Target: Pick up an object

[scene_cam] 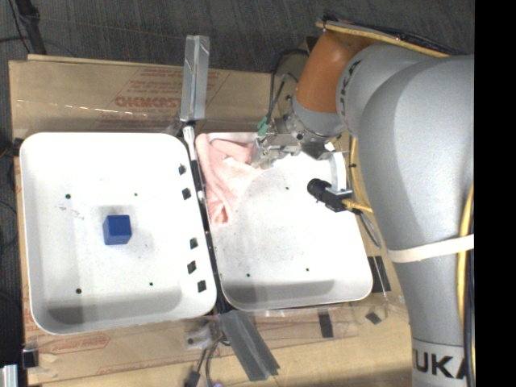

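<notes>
A crumpled pink cloth (pixel 222 176) lies against the left wall and far corner of the right bin (pixel 298 285). My gripper (pixel 268 151) hangs over the far edge of that bin, right at the cloth's upper right fold. Whether the cloth sits between the fingers is not visible from here. A small blue cube (pixel 118 229) rests on the floor of the left bin (pixel 48 297), far from the gripper.
The grey arm with its orange band (pixel 322 71) covers the right side of the view and overhangs the right bin's right edge. A metal divider bar (pixel 193 79) runs between the bins at the back. Cardboard lies under both bins.
</notes>
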### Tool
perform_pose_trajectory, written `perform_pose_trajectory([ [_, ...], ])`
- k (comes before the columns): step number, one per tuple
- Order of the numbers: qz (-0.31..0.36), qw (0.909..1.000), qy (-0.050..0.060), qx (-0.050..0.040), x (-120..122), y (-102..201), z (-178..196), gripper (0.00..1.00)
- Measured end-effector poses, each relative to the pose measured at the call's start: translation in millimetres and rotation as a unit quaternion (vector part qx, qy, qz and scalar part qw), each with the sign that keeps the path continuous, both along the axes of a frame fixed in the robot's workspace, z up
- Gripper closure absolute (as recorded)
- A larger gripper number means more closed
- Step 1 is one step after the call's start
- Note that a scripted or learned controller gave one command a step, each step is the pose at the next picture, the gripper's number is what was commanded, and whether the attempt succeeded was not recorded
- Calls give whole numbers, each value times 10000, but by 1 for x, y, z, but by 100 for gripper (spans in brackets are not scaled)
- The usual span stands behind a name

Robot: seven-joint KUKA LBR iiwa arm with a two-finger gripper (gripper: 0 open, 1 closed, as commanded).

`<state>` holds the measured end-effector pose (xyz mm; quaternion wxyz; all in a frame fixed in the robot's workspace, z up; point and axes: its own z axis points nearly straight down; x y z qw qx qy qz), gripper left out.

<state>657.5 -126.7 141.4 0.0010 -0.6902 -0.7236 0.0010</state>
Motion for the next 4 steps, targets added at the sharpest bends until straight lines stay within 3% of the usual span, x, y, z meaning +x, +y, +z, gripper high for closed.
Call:
perform_pose_trajectory([
  [1, 6, 10000, 2, 1, 0, 0, 0, 0],
  [2, 25, 10000, -12, 1, -1, 3, 77, 0],
  [3, -77, 10000, -18, -2, 0, -46, -48, 0],
  [4, 1529, 9882, -1, 5, -1, -18, -49, 0],
])
